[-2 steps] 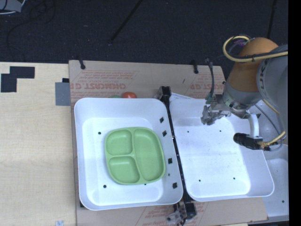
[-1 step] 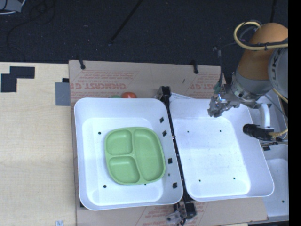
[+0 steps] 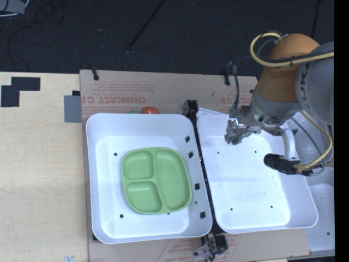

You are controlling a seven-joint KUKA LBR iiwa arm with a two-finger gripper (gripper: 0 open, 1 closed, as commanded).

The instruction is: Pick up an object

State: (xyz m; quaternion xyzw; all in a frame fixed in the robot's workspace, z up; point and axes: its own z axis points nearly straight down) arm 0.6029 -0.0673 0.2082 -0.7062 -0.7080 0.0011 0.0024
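A light green plate with three compartments (image 3: 156, 180) lies flat in the middle of the left white bin (image 3: 103, 141). My gripper (image 3: 235, 134) hangs over the upper left part of the right bin (image 3: 256, 201), well to the right of the plate and apart from it. Its fingers point down and look close together, with nothing visible between them. A small red and green object (image 3: 148, 111) sits just beyond the far rim of the left bin, partly hidden by that rim.
A black divider (image 3: 199, 168) with clips runs between the two bins. A black cable piece (image 3: 281, 162) hangs over the right side of the right bin. Cardboard lies under the bins, and a wooden bench top (image 3: 38, 173) stretches to the left.
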